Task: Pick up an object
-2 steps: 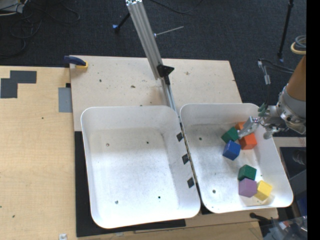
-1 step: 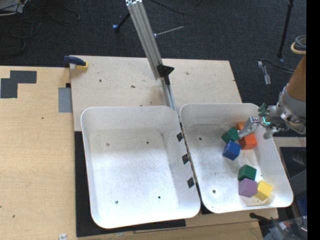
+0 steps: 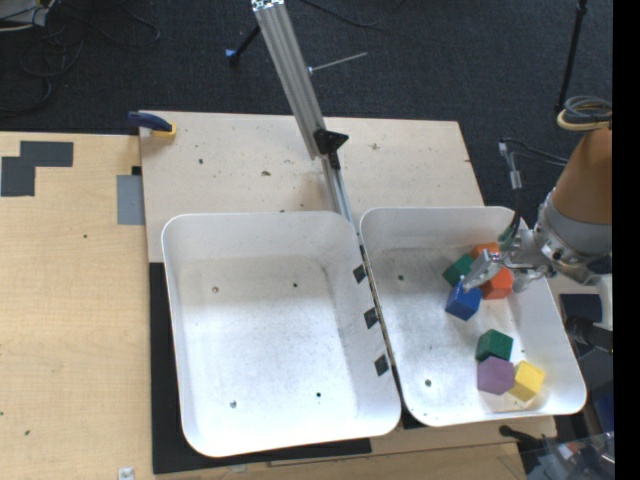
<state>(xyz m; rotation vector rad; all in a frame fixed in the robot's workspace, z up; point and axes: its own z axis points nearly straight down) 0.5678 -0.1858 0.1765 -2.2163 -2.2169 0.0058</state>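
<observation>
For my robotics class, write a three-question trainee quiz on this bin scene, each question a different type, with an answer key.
1. True or false: every block lies in the right bin.
2. Which block lies nearest the gripper? A) yellow block B) orange block C) purple block
3. Fill in: the green block at the front touches the ____ block just below it in the picture.

Key: 1 true; 2 B; 3 purple. The left bin holds no blocks.

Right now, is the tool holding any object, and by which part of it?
It cannot be told. The tool is down among the blue block, the orange block and a green block in the right bin.
</observation>
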